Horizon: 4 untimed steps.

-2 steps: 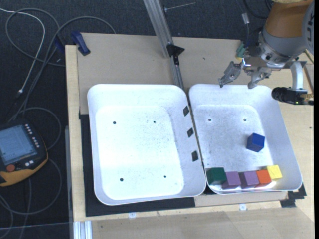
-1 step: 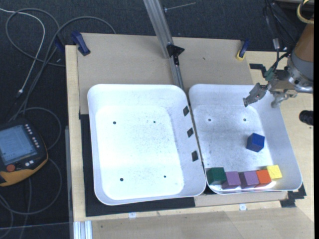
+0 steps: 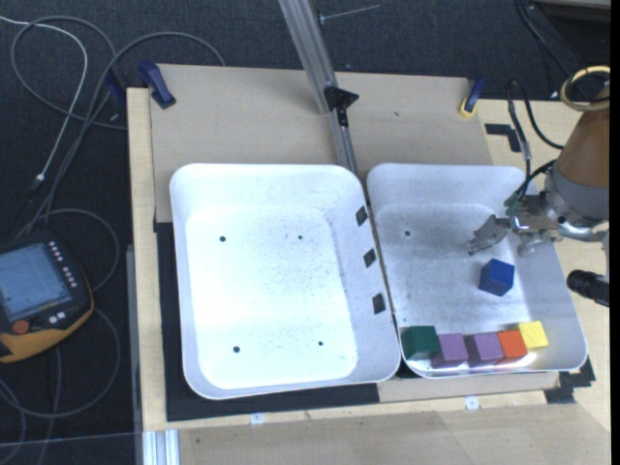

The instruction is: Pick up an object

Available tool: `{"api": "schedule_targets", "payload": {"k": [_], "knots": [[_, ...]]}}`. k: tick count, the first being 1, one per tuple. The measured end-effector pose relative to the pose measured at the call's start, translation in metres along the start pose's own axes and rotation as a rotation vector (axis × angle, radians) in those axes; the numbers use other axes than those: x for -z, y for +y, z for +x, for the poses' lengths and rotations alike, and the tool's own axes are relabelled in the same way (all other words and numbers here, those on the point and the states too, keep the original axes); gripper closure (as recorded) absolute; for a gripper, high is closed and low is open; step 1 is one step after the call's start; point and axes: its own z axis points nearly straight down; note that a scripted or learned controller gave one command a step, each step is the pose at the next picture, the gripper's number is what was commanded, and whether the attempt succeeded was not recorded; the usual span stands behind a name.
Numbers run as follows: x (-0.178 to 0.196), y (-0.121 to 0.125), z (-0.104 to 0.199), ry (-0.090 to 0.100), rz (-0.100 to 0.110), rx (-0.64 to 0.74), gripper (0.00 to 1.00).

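Note:
A blue cube (image 3: 497,277) lies alone in the right bin (image 3: 426,260), right of its middle. Along that bin's front wall sits a row of blocks: green (image 3: 419,341), purple (image 3: 452,348), dark purple (image 3: 482,347), orange (image 3: 511,343) and yellow (image 3: 534,334). My gripper (image 3: 508,236) hangs just above and behind the blue cube, its two fingers spread apart with nothing between them. The arm comes in from the right edge.
The left bin (image 3: 271,279) lies beside the right one, joined by black clips (image 3: 369,257). A metal pole (image 3: 308,37) slants up from between the bins. A blue clamp (image 3: 155,85) and a yellow-blue clamp (image 3: 473,95) sit on the bench's back corners.

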Motion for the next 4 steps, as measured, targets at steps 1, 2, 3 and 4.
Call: {"api": "schedule_targets", "payload": {"k": [1,2,3,4], "knots": [[-0.047,-0.028,0.005,0.0,-0.004,0.003,0.0],[-0.045,-0.055,0.009,-0.001,-0.007,0.003,0.0],[-0.034,-0.053,0.01,-0.002,-0.013,0.004,1.0],[0.01,-0.073,0.068,0.001,-0.011,0.01,1.0]]}}
